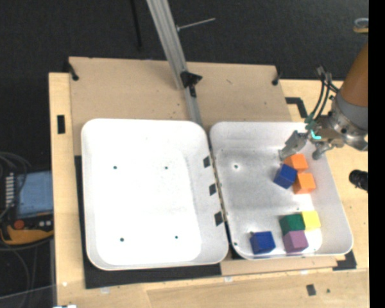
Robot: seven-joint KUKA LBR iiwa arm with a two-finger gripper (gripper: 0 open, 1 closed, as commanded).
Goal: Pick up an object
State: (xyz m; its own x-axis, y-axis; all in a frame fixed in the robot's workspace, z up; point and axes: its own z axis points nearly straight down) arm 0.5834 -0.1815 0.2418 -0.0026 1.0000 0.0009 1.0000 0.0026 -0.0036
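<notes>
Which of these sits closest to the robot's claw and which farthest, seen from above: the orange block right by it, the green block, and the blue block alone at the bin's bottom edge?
From the gripper:
1. Orange block, just below it, in the right bin's upper part.
2. Green block, lower in the bin, beside the yellow one.
3. Lone blue block, near the bin's bottom edge, farther left.

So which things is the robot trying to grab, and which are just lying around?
For the job: gripper; orange cubes; blue cubes; green cube; yellow cube; purple cube.

Just lying about: left bin; blue box.
</notes>
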